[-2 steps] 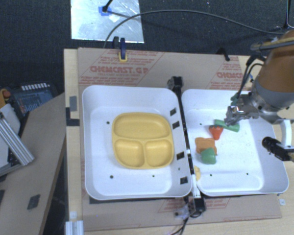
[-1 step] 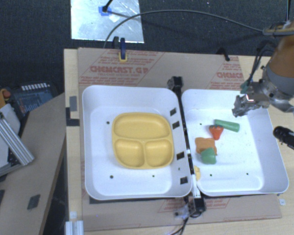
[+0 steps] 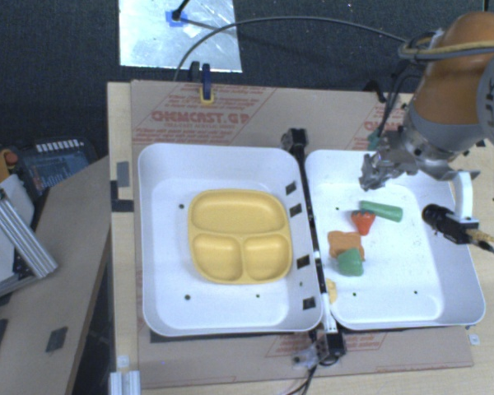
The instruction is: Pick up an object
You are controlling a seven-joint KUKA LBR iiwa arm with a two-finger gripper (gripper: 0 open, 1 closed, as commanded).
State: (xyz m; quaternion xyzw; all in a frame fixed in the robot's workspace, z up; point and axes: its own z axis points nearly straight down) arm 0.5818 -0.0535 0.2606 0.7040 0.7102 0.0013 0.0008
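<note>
- Nearest you, the green block [image 3: 350,262] is lying in the right bin [image 3: 445,303].
- Your gripper [image 3: 372,175], grip unreadable, is hovering just above-left of the green cylinder [image 3: 381,211], lying crosswise.

In the right bin lie four small toy-like pieces. A green oblong piece [image 3: 382,211] rests on its side toward the far half. Just beside it, nearer the centre, sits a small red-orange piece [image 3: 363,220]. Below these, a blocky orange piece [image 3: 343,242] touches a chunky green piece [image 3: 350,262].
</note>
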